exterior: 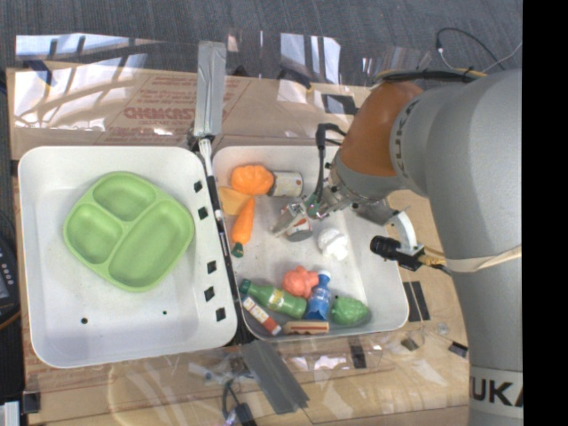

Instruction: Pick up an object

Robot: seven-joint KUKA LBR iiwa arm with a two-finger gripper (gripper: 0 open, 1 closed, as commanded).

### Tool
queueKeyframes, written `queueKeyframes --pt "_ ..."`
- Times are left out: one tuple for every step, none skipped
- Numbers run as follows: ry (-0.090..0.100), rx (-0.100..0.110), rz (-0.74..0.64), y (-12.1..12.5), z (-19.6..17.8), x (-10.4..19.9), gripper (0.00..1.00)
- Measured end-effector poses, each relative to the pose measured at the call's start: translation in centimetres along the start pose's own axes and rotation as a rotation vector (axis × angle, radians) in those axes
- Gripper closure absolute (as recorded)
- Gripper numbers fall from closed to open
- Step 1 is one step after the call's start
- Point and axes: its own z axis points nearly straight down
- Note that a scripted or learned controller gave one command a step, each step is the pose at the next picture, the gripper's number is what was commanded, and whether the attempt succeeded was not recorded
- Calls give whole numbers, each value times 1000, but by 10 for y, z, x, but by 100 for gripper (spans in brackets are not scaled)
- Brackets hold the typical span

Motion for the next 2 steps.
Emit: queueKeyframes --pt "0 1 -7 1 -10 1 100" --pt "-2 -4 -109 66 -97 16 100"
